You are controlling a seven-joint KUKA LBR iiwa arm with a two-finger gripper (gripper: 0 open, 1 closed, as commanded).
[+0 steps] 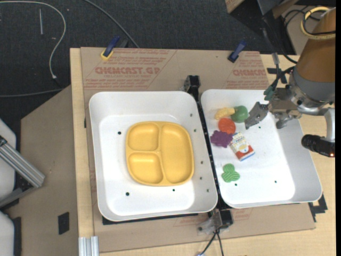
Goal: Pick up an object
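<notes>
- Hovering over the right bin [298, 188], the gripper [268, 114] has its fingers spread with nothing between them, one tip just beside the green toy [241, 112].
- Small toys cluster in that bin's left half: a yellow piece [225, 112], a tomato [227, 125], purple grapes [220, 138], a carton [242, 147] and a green leaf [230, 173].
- All look light, stiff plastic, likely smooth and prone to slipping.
- The carton seems easiest: pinch across its flat sides.
- The left bin [106, 143] holds a yellow tray [160, 153].
</notes>
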